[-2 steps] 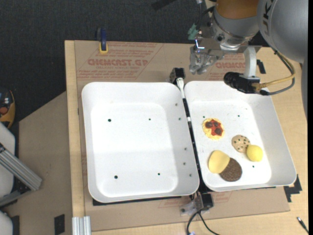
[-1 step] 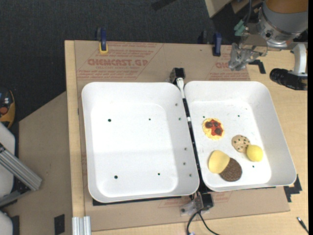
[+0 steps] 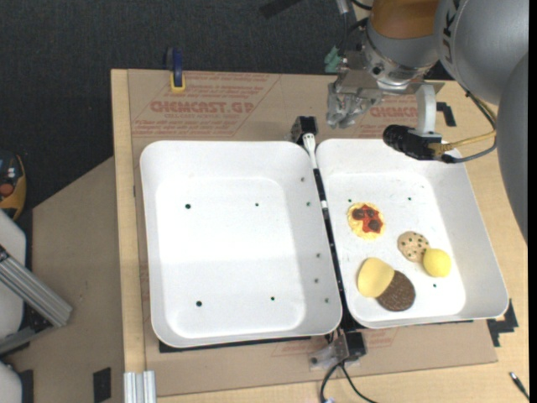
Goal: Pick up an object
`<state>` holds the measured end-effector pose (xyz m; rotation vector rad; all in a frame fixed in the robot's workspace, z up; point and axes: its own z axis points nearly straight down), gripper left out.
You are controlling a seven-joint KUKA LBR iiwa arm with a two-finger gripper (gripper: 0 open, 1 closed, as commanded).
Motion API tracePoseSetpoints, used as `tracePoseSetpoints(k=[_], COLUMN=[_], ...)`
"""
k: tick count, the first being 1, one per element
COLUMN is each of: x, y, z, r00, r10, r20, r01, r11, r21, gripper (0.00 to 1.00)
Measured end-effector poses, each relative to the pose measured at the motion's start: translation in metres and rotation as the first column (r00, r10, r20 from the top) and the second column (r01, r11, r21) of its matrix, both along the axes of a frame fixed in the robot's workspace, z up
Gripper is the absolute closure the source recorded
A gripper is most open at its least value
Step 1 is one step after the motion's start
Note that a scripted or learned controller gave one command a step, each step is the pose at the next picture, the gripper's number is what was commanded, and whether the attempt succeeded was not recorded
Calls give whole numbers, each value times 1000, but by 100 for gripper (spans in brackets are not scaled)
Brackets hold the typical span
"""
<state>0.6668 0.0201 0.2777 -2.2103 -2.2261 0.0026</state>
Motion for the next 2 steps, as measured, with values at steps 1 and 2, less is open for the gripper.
tracePoseSetpoints(k=[1, 2], x=[0, -2], y=[-61, 59], z=[35, -16], r00=[1000, 1000], r10=[-12, 4], r20=[10, -2], r01=[12, -4], r11=[1000, 1000], r21=[-4, 2], gripper=[100, 100])
